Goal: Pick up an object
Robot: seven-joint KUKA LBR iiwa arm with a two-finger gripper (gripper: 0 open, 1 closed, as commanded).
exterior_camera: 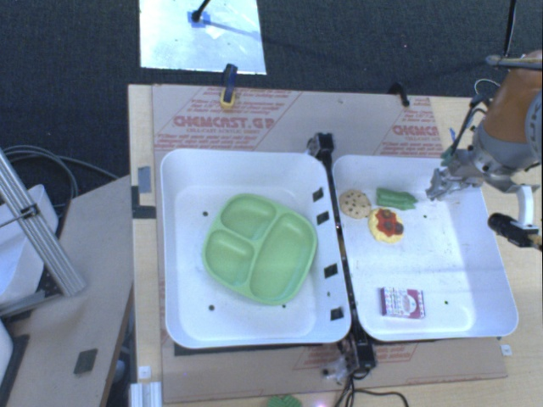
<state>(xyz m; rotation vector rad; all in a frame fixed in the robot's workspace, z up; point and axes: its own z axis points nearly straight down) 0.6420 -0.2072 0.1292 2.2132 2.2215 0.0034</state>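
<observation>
Evidently nothing is picked up yet: the pincer (439,186) is seen low over the far right part of the right bin (488,312), just beside the green piece (395,198), and whether it is clenched or released cannot be told. Near that piece a cookie (355,203) and a small pizza (387,225) are kept, with a red-and-white box (401,302) well apart near the front. A green divided plate (259,248) is held by the left bin (182,312) on the counter (254,121).

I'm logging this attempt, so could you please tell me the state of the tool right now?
Tool: cannot be told; it sits over the right bin, near the green item, with nothing visibly held.
</observation>
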